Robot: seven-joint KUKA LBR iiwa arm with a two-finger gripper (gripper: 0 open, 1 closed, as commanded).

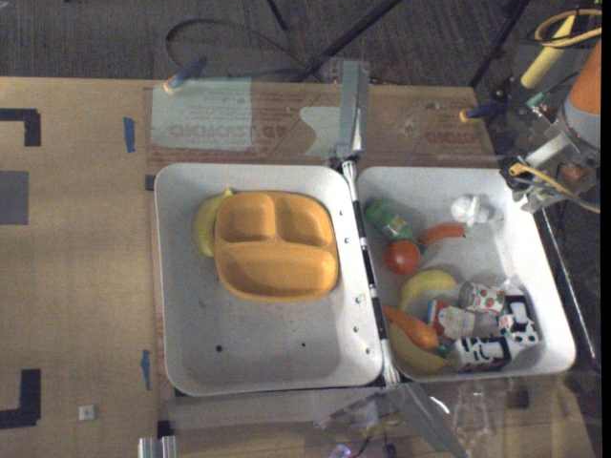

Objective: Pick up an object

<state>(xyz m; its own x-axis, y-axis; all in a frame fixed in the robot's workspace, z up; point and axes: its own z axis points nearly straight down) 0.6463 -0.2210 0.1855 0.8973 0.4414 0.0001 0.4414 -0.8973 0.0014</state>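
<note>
The right bin (554,284) holds several small items: a green bottle (387,219), a red tomato (403,257), a small orange-red piece (442,234), a white object (471,209), a yellow banana (426,284), an orange carrot (413,325), and small cartons (480,299), one with black-and-white patches (496,346). In the left bin (277,351) lies an orange divided plate (275,244), with a yellow object (205,225) partly tucked under its left edge. My gripper (531,187) hangs at the right bin's upper right corner, above the rim and apart from every item.
A metal divider (351,175) runs between the two bins. Clear taped sheets (239,122) lie on the wooden bench behind the bins. Cables and yellow hose (563,31) cluster at the top right near the arm (584,113).
</note>
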